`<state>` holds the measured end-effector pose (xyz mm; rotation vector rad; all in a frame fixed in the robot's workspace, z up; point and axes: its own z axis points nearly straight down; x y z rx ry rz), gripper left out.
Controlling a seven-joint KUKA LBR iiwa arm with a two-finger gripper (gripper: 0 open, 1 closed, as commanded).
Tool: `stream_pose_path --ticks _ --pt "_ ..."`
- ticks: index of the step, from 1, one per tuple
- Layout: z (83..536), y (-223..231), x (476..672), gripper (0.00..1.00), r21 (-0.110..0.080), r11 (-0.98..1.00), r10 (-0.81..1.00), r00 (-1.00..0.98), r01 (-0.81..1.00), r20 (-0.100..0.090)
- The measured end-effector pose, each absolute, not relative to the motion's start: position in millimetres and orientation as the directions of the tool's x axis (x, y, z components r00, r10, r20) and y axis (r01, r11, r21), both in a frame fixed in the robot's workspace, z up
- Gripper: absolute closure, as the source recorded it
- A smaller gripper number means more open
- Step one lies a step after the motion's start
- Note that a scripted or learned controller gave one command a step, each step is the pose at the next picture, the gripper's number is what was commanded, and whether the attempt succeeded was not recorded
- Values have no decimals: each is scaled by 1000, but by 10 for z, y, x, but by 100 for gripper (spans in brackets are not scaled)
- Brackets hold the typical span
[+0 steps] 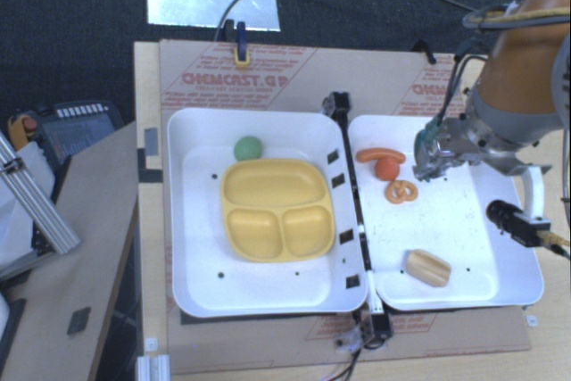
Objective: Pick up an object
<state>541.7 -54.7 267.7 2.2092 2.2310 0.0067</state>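
Nearest to the front, in the right bin (513, 281), a tan bread roll (427, 268) lies by itself near the front wall. Beside it, the left bin (192, 219) holds a yellow divided plate (275, 208) with three compartments, sitting about in the middle. Further back in the right bin, an orange pretzel (401, 190) lies flat on the floor, and just behind it a small red tomato (387, 168) touches an orange sausage-shaped piece (379, 155) lying crosswise. A green ball (248, 148) rests in the left bin, right against the far edge of the plate. The gripper (432, 160) hangs over the right bin, just to the right of the tomato and pretzel, with nothing seen between its jaws; whether the jaws are apart or together I cannot tell from here. The grey arm (522, 98) with its orange band rises behind it. Both bins sit on a cardboard sheet (294, 71) on the table (145, 85).
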Motion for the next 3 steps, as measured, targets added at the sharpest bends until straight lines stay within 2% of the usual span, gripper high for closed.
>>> stream_pose_path --ticks 1,3 --pt "2547 -125 5549 100 2 9 1000 -9 1000 1" --pt "2257 922 5972 100 2 10 1000 -10 1000 2"
